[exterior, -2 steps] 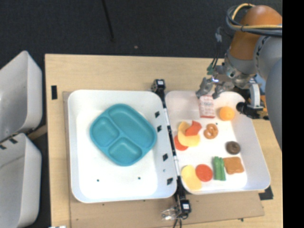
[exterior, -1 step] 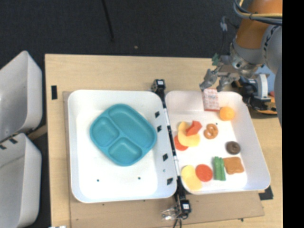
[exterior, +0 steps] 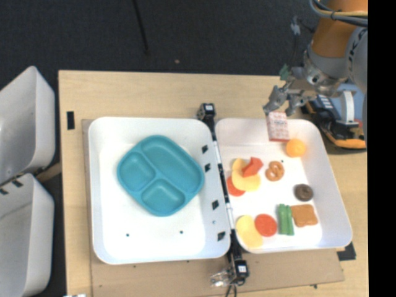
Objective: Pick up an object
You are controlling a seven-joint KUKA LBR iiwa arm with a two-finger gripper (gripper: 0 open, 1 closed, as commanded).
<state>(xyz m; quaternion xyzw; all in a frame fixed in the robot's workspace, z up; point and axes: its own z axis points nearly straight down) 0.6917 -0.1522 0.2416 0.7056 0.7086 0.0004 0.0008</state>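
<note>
The gripper (exterior: 279,106), upper right of the frame, grasps a small carton (exterior: 278,127) that hangs clear above the right bin (exterior: 331,184), so the pick appears made.

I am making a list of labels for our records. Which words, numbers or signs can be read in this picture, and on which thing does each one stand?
No text can be read here.
Small carton at the far edge of the right bin: red and white print, too blurred to read.
Blue tray in the left bin: no marking shows.
</note>
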